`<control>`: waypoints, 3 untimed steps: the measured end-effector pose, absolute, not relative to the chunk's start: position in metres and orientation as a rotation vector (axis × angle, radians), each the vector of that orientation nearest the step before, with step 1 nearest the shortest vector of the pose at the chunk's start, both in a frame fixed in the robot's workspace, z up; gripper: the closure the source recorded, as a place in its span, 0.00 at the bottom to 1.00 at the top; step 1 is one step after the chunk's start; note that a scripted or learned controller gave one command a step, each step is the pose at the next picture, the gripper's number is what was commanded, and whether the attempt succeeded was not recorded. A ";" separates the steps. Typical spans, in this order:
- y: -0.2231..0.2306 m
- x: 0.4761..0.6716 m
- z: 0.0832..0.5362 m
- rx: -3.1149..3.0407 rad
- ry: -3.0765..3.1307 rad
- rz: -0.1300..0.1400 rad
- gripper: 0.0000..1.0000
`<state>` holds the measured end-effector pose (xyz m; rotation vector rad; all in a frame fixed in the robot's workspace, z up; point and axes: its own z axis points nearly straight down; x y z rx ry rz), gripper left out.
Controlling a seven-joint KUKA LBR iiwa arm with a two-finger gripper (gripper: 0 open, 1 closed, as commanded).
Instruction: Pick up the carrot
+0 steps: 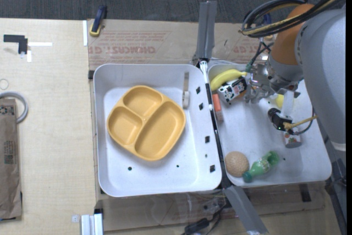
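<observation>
The left bin holds one yellow plate with three sections, sitting near the middle and a little toward the back left corner. The right bin holds more things: a banana in the back left corner, a small black and white thing just in front of it, and the carrot, a short orange stick lying along the bin's left wall, just in front of the banana. Near the front edge sit a brown ball and a green bottle, touching side by side. The big grey arm covers the back right part of this bin. The claw hangs low beside the black and white thing, near the carrot but not on it, and I cannot tell if it is open or closed. Some small dark bits near the right wall are too hard to make out. The middle of the right bin is bare, and so is the front of the left bin.
</observation>
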<state>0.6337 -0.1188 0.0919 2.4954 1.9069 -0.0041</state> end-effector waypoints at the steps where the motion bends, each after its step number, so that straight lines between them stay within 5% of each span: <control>1: -0.119 0.633 0.092 2.496 1.907 -0.005 0.00; 2: -0.156 0.570 0.171 2.432 1.989 -0.005 0.00; 3: -0.206 0.628 0.166 2.244 2.196 -0.004 0.00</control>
